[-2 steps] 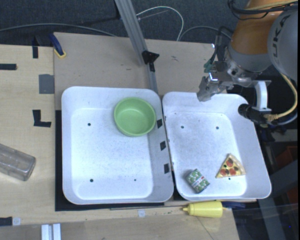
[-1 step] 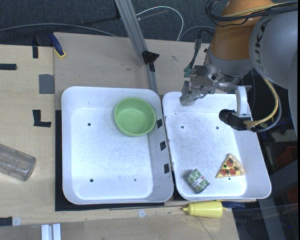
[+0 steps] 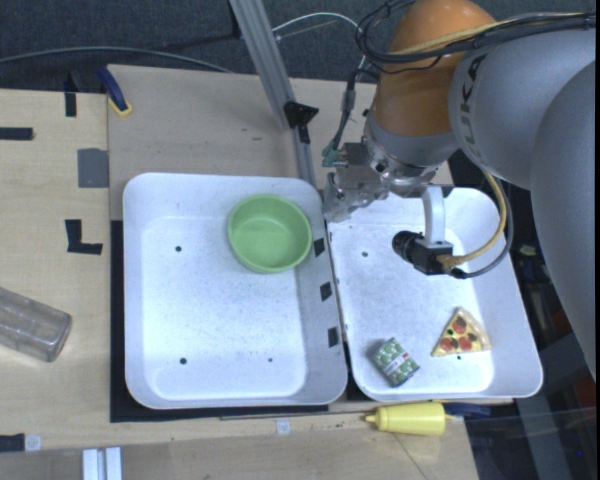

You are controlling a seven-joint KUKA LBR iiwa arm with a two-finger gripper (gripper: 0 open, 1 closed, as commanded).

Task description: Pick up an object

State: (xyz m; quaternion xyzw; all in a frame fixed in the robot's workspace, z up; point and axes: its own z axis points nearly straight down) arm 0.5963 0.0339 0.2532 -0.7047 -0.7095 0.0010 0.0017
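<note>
Pizza-slice toy lying flat near the right bin's front right corner, tip pointing toward the bin's far side, long axis running front to back; green packet sitting just left, tilted diagonally; green bowl resting in left bin; jaws hovering over the divide, spread impossible to tell.

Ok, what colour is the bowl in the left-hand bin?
Light green: the bowl shows plainly in the camera view, near the top right of its white bin.
</note>
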